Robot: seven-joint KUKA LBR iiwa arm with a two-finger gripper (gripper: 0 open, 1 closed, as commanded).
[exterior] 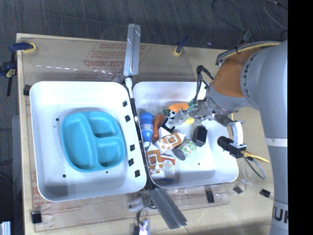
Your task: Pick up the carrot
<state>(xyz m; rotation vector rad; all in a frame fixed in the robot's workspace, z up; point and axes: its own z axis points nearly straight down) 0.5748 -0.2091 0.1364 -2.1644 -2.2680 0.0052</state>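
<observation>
Camera view takes in the tabletop (63,48) with two white bins. Left bin (44,175) carries a blue divided tray (93,140). Right bin (215,168) holds clutter bunched at its left wall: blue bottle (146,125), patterned cartons (164,155). Nearer its far wall the end effector (188,112) sits low beside the carrot (177,106), likely lined up to grasp it; its opening I cannot tell.
</observation>
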